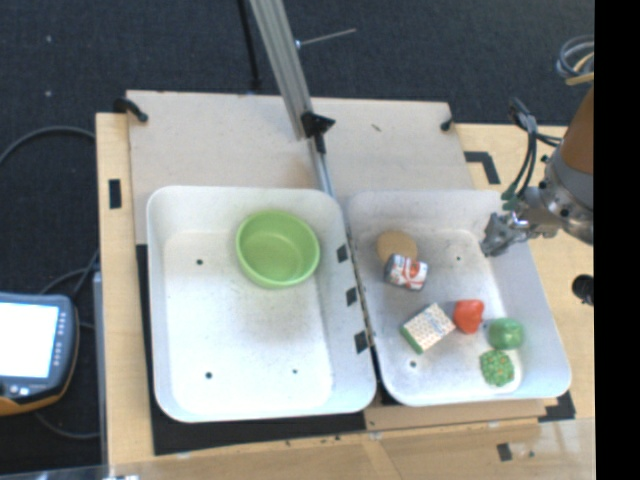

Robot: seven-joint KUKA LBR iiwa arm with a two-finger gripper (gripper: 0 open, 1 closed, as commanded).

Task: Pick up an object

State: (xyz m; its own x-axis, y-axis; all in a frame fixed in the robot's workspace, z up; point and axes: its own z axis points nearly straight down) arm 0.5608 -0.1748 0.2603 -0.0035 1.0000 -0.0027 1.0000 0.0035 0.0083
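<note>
While the gripper (pixel 497 234) hangs over the right bin's (pixel 540 308) right edge near its far corner, finger state unclear, a can (pixel 405 270) lies mid-bin, well apart; red toy (pixel 468 315) sits nearer the front edge.

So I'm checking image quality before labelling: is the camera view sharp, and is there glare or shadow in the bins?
Camera view: soft overall, small items like the red object lack crisp edges; lighting even, no strong glare on the right bin; the green bowl casts only a faint shadow; gripper slightly blurred.
</note>
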